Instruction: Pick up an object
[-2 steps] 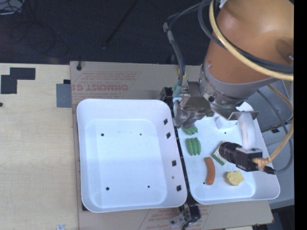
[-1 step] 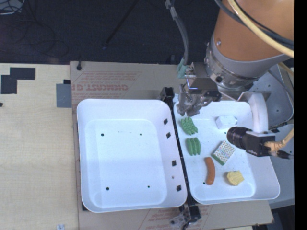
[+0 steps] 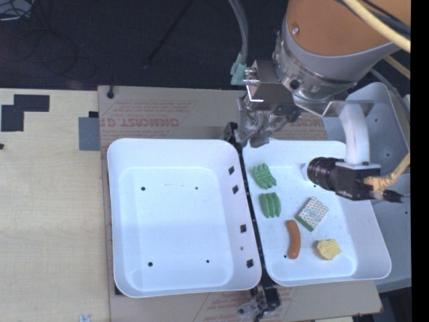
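The cardboard sheet (image 3: pixel 171 116) bears red lettering, upside down, illegible.

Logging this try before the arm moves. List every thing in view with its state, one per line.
gripper: above the right bin's far left corner, holding nothing that shows
upper green piece: lying loose in the right bin
lower green piece: lying loose, just below the upper one
orange sausage: lying flat, lengthwise
patterned block: lying tilted, untouched
yellow piece: lying loose near the front
left bin: upright on the bench
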Robot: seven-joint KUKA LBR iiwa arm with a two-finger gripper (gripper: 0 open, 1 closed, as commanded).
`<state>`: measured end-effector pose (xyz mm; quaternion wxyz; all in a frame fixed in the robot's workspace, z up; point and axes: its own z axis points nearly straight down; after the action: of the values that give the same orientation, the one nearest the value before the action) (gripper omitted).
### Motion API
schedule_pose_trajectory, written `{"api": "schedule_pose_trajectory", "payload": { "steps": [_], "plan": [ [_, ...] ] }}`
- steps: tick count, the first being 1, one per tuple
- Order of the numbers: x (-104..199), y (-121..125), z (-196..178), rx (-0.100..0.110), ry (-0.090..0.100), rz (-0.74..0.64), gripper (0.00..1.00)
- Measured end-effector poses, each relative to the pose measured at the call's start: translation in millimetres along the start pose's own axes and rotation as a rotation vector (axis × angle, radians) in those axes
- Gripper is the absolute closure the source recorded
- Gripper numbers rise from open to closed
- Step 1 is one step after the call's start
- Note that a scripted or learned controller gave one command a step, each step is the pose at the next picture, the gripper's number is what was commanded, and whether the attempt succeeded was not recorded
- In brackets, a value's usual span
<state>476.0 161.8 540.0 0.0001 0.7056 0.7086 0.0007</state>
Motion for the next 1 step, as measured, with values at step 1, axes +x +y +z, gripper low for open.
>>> {"api": "schedule_pose_trajectory", "payload": {
  "steps": [1],
  "plan": [
    [61.5, -0.2, 3.4, 0.005, -0.002, -0.002, 1.0]
  ]
}}
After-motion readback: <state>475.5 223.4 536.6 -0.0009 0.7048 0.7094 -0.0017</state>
